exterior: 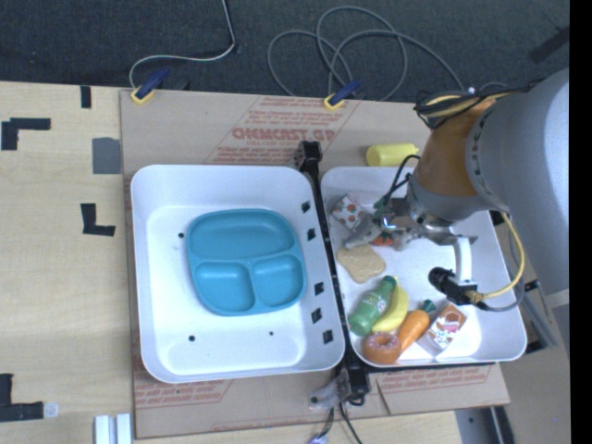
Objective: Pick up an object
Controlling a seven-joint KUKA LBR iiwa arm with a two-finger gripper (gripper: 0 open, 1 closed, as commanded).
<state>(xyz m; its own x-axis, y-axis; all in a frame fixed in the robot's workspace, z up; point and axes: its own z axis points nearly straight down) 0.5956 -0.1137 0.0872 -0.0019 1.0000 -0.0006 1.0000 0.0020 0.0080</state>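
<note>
The arm reaches in from the right and its end effector (384, 225) sits low over the upper part of the right bin (499, 345). Whether it is wide, narrow or closed on something cannot be told from this view, since the wrist hides much of it.

The right bin holds the things to choose from, all small toy foods. Just below and left of the end effector lies a tan slice of bread (361, 265), flat on the floor. Above it, near the divider, is a small white packet with red print (346, 212). Further down, a green bottle (371, 307), a yellow banana (396, 309) and an orange carrot (413, 327) lie pressed together, with a glazed doughnut (380, 346) touching them at the bottom and a small carton (448, 326) just beside the carrot.

The bread slice looks the nearest candidate. It is probably light, stiff and smooth plastic, so it could slip; being flat, it is best pinched across its narrow width at the edges. The clustered pieces would be harder to take singly.

The left bin (153, 276) carries a blue divided plate (246, 260), its three compartments bare. A yellow block (392, 154) rests on the bench (55, 276) beyond the right bin.
</note>
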